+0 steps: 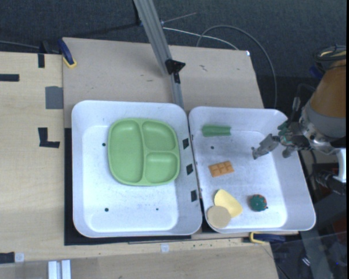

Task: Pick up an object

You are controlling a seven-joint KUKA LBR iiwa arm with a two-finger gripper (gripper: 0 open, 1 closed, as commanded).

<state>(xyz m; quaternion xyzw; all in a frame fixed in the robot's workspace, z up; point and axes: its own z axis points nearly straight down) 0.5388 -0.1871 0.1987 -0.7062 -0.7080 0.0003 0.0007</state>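
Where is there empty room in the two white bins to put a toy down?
The left bin has a bare strip along its near edge, below the green plate. In the right bin, the middle is bare, between the orange waffle and the gripper. Its near edge is crowded: yellow piece, tan disc, green-red ball. A green block sits at the far side.

Right bin (291, 211) holds a green bar (216, 131), orange waffle (221, 168), yellow piece (228, 201), tan disc (218, 216), and green-red ball (257, 202).

Even, soft overhead light, faint shadows, mild glare on the white bins (81, 156), slightly grainy and soft throughout.
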